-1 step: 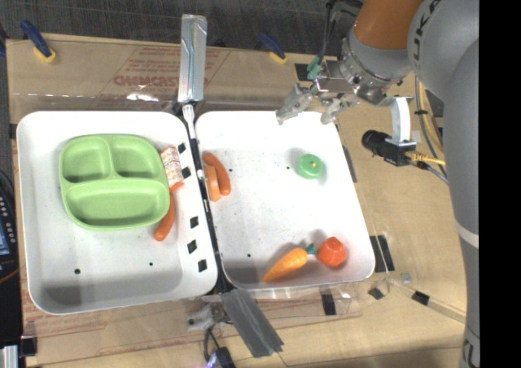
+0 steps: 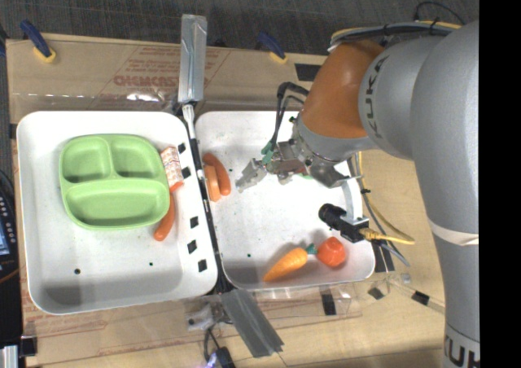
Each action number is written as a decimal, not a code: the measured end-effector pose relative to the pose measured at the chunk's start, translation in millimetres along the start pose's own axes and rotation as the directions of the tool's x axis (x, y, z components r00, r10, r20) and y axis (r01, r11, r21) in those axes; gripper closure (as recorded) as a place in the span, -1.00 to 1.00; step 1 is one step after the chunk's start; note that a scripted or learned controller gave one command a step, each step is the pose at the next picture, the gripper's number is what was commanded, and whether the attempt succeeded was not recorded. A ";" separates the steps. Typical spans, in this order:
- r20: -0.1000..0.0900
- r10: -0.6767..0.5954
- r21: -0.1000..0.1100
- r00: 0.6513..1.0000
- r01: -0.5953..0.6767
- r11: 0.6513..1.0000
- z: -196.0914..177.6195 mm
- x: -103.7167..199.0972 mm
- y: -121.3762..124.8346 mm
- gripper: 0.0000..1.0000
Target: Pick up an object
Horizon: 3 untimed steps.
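Left bin (image 2: pixel 41 195) with green tray (image 2: pixel 114 181), right bin (image 2: pixel 269 220) with carrot (image 2: pixel 286 263), tomato (image 2: pixel 331 251), tool (image 2: pixel 247 178) spread, holding nothing

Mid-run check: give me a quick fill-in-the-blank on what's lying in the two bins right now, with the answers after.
1. The green divided tray lies in the ____ bin.
2. The carrot lies in the right bin beside a red ____ near the front wall.
3. The hot dog lies in the right bin against the ____ between the bins.
4. The gripper hangs over the ____ bin.

Missing words: left; tomato; divider; right
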<state>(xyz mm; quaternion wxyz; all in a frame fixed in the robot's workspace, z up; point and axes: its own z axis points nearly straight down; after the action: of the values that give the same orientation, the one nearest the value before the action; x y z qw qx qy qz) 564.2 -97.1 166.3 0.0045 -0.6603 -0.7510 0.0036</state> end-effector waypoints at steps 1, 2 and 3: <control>0.000 -0.233 -0.003 0.973 0.233 0.973 26.7 0.8 11.2 -1.00; 0.003 -0.143 -0.006 0.990 0.143 0.990 -23.1 54.4 13.0 -1.00; 0.003 -0.142 -0.005 0.990 0.142 0.990 -22.6 53.8 12.7 -1.00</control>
<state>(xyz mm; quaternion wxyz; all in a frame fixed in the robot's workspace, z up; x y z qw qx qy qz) 570.2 -42.2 188.9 0.0021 -0.6052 -0.7961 0.0020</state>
